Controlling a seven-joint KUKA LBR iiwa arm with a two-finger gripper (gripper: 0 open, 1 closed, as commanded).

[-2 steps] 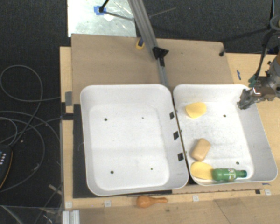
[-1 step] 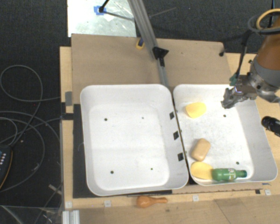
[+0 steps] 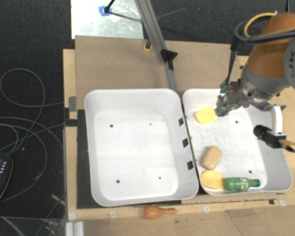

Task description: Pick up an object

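A: Where is the arm working?

B: Over the right shallow white plastic bin (image 3: pixel 280 178). The grey two-finger gripper (image 3: pixel 221 109) hangs at the far left part of that bin, right at the edge of a flat pale yellow wedge-shaped piece (image 3: pixel 204 116).

A: Are the jaws clamped on it?

B: I cannot tell. From above, the dark tip overlaps the wedge's right end, and whether the jaws are apart or together is hidden.

A: What else is in that bin?

B: A tan rounded block (image 3: pixel 211 157) near the middle, and along the near wall a yellow rounded lump (image 3: pixel 211 179) touching a green plastic bottle lying on its side (image 3: pixel 241 183). The left white bin (image 3: pixel 137 146) holds nothing I could name. An orange pear-shaped toy (image 3: pixel 159 211) lies on the table (image 3: pixel 118 63), just outside the near rim.

A: How should this pick go?

B: My judgement: the wedge is the target. It looks thin, so the tip should come low, straddle its narrow width squarely, close firmly, then lift straight up, away from the bin's left wall.
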